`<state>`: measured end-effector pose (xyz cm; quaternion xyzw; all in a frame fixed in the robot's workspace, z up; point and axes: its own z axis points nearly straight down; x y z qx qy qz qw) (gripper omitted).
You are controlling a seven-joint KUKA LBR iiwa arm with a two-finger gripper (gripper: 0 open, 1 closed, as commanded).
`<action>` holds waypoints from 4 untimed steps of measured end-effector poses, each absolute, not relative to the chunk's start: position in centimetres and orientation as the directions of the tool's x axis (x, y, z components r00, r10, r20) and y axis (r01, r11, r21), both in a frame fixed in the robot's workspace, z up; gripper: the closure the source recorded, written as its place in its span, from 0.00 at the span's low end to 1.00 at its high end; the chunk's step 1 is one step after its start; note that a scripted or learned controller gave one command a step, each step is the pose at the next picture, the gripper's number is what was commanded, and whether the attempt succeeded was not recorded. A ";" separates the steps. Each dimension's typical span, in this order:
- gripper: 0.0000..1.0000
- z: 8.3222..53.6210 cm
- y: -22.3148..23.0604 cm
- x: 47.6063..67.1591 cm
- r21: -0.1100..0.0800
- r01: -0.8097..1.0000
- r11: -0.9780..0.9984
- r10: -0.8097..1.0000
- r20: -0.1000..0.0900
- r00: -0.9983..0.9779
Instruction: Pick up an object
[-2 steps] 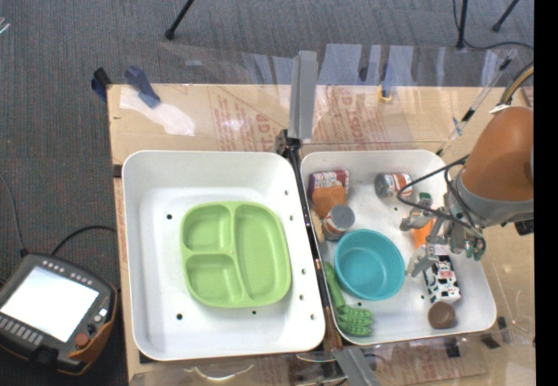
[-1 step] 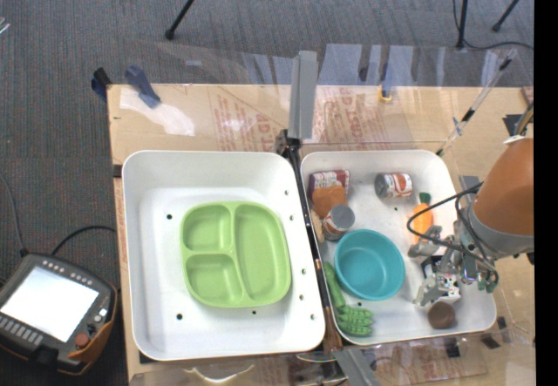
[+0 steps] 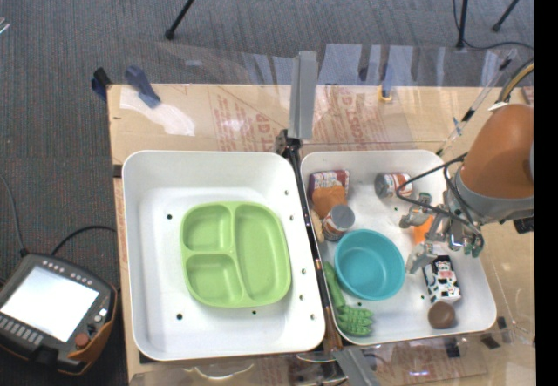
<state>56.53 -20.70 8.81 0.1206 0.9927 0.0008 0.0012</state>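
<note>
In the right bin [image 3: 481, 301], nearest the camera, lie a green toy fork [image 3: 347, 308] and a brown ball [image 3: 442, 314], with a black-and-white cow figure [image 3: 443, 280] just behind the ball. The teal bowl [image 3: 370, 264] sits mid-bin. The gripper [image 3: 433, 234] hangs just above the cow; whether its fingers are parted I cannot tell. Farther back stand two cans [image 3: 338, 220] [image 3: 391, 185]. A green divided plate [image 3: 235, 253] fills the left bin [image 3: 144, 201].

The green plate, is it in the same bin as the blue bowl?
No, the green plate lies in the left bin, while the blue bowl sits in the right bin.
</note>
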 end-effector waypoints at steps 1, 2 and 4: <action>0.00 8.7 -21.2 51.1 0.001 0.197 0.980 0.197 0.001 -0.980; 0.00 8.8 -21.0 57.5 0.002 0.279 0.960 0.279 -0.002 -0.960; 0.00 8.8 -21.1 56.1 0.001 0.522 0.853 0.522 -0.001 -0.853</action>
